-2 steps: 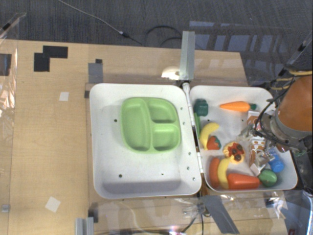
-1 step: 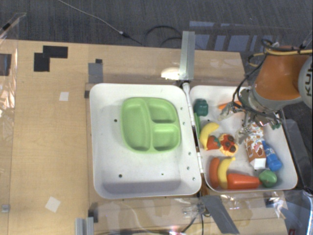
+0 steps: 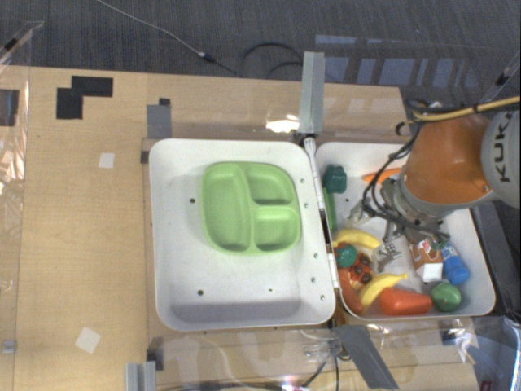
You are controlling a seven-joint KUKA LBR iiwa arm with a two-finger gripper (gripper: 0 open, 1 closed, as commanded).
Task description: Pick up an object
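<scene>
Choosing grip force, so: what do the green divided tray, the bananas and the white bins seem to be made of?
Green divided tray: likely moulded plastic, matte, with an even colour and rounded compartment edges. Bananas: probably toy plastic, smooth with a slight sheen and uniform yellow; hard or soft cannot be told. White bins: seemingly rigid plastic, semi-gloss, with rounded corners and soft reflections.

toys (image 3: pixel 383 287) crowd right bin's (image 3: pixel 487 287) front, open floor around green tray (image 3: pixel 248 206)
</scene>
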